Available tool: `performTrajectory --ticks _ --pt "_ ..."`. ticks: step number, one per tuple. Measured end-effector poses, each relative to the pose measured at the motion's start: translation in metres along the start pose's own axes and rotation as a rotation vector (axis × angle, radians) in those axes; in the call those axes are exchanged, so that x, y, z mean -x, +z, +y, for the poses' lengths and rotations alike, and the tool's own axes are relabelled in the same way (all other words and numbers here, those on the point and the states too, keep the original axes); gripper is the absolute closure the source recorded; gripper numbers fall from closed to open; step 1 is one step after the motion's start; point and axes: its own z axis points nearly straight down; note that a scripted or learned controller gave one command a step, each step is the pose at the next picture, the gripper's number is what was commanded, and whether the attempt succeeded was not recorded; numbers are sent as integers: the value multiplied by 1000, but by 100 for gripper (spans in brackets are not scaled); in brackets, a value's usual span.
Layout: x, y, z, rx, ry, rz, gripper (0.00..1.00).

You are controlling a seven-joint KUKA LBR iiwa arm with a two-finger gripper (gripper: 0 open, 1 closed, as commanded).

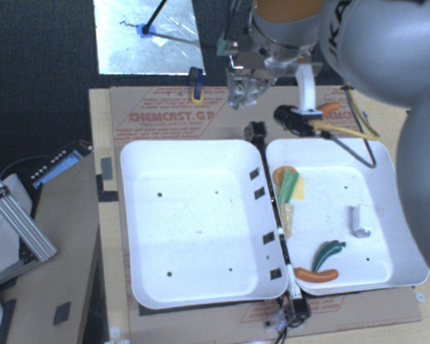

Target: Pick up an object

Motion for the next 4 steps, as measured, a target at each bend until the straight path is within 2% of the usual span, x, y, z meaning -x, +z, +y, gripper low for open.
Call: performTrajectory --ticks 1,2,3,4 --pt "-50 -51 -33 -4 1 -1 100" --pt "-93 -87 -109 -8 0 0 100" --pt "-105 -121 -159 -6 4 -1 100" --pt "-104 -164 -160 -5 7 -2 100"
